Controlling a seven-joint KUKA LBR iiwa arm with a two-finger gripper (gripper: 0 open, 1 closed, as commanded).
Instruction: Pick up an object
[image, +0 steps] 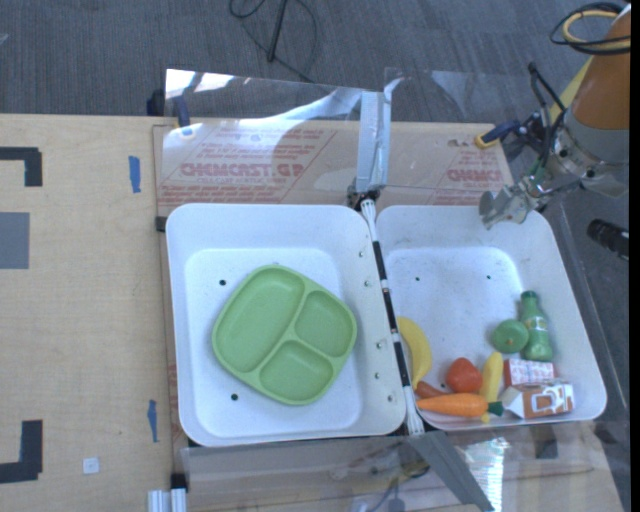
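The grey arm with the orange band (606, 85) comes in from the upper right and bends down toward the far right corner of the right bin. Its small metal two-finger gripper (502, 207) hangs just above the far rim of the shallow white right bin (450, 225); nothing is seen between its fingers, but I cannot tell if they are open or closed, because they are too small and blurred. The objects to pick lie together at the near end of this bin: a yellow plastic banana (416, 347) by the left wall, an orange toy carrot (452, 405), a small red tomato (462, 374), a yellow corn piece (492, 374), a green round fruit (508, 335), a green bottle (535, 325) and a white-and-orange small carton (543, 400). All are well apart from the gripper. The shallow white left bin (200, 235) holds a light green divided plastic plate (284, 333). Both bins stand on a pale wooden bench (70, 300) with blue tape marks, and behind it is a grey carpet floor (120, 40).
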